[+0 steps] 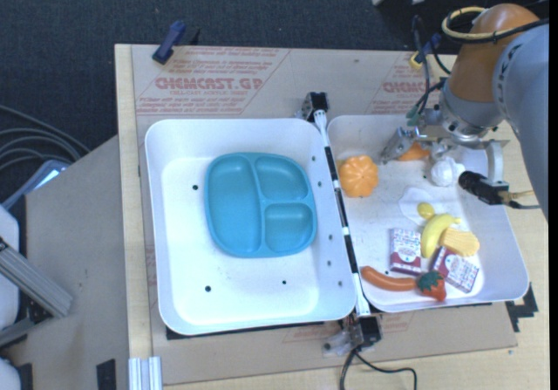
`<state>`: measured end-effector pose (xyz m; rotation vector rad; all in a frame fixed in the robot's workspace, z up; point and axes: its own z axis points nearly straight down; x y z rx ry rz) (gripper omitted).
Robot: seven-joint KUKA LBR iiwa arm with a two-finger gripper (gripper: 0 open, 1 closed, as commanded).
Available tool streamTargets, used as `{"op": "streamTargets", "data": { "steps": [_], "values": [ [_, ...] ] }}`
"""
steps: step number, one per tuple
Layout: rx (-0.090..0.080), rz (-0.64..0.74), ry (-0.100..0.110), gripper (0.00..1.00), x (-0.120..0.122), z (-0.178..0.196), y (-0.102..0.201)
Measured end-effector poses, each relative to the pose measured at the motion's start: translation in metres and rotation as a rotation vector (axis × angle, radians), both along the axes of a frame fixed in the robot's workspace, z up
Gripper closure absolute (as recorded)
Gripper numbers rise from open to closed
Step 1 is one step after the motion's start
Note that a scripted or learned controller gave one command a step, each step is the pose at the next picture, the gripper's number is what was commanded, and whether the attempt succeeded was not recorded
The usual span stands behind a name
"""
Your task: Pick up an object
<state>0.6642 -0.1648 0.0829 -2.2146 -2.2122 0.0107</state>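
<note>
While my gripper hangs low at the far edge of the right bin, I cannot tell whether it is spread or closed. A small orange object lies right beneath it, the orange fruit just leftward.

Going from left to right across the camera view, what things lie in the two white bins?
Blue divided plate → orange fruit → carrot → banana. The small packets overlap the banana's span, so I leave them out.
</note>
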Motion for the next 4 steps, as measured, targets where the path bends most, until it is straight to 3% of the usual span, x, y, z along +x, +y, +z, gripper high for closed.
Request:
{"op": "streamTargets", "data": {
  "steps": [1, 2, 3, 4],
  "values": [
    [0.003, -0.001, 0.007, 1.00, -0.001, 0.009, 0.001],
    [-0.002, 0.002, -0.012, 1.00, -0.053, 0.115, 0.040],
    [-0.002, 0.001, -0.011, 0.00, -0.054, 0.114, 0.040],
    [-0.004, 0.000, -0.011, 0.00, -0.022, 0.001, -0.015]
  ]
}}
